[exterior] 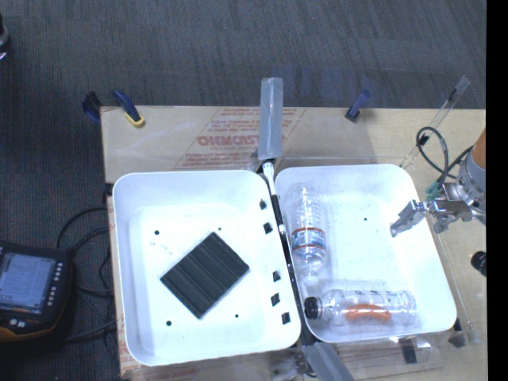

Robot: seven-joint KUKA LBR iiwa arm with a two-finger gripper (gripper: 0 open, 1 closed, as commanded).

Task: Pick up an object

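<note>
In the right bin [373, 182] lie two clear plastic bottles. One bottle [307, 227] with a red and white label rests lengthwise by the bin's left wall. The other bottle [361, 305], with a black cap and something orange inside, lies across the bin's front. A dark ribbed flat pad [205, 274] lies in the left bin [139, 213]. My gripper [421, 216] hangs over the right bin's right edge, open, with nothing between its fingers, well apart from both bottles.
A grey upright bar [271, 121] stands behind the divider between the bins. Blue clamps [359, 101] hold the wooden board at the back. A handheld control pendant [28, 288] lies on the floor to the left. Cables [432, 145] run near the arm.
</note>
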